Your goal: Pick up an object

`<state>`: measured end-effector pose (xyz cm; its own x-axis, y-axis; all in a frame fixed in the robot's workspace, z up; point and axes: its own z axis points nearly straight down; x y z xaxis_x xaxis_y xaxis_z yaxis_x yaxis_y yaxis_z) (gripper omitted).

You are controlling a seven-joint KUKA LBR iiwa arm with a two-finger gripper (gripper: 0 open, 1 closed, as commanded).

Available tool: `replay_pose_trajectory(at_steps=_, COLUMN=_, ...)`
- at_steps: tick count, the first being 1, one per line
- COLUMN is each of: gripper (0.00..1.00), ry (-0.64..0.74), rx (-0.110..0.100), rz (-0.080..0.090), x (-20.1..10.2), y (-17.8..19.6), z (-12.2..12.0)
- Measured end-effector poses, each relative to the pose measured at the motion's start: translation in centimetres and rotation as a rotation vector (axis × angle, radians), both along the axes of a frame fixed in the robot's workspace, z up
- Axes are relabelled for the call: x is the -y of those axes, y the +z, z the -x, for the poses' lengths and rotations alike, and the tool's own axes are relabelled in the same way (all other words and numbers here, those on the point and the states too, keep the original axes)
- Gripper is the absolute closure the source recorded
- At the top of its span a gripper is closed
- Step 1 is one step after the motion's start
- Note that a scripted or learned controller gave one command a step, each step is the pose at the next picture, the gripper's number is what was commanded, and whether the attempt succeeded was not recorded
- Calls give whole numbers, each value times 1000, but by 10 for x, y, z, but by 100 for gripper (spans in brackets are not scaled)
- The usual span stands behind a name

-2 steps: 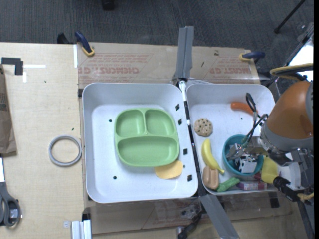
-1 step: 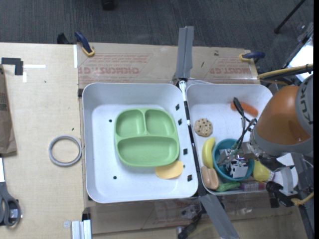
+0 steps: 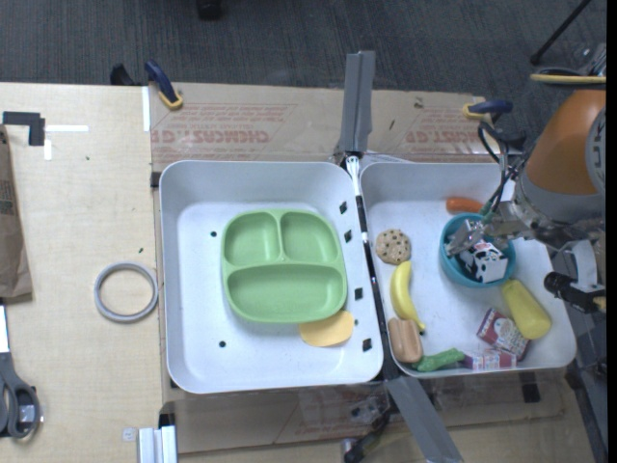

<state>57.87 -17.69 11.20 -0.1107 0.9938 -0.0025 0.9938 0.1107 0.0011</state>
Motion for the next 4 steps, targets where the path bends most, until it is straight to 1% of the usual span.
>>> replay_pose_trajectory(at_steps=1, gripper=0, ry=93, rx=4, rz=0, x=1, y=-18, z=21)
replay_pose_trajectory(at_steps=2, gripper=100, ry=92, rx=3, rz=0, x=1, y=-9, z=21)
replay_pose_trajectory(at_steps=3, gripper=100, ry=280, rx=-2, rz=-1, x=-50, y=84, z=-14)
replay_pose_trajectory(at_steps=4, gripper=100, ry=919, rx=-2, rz=-2, x=-88, y=79, z=10)
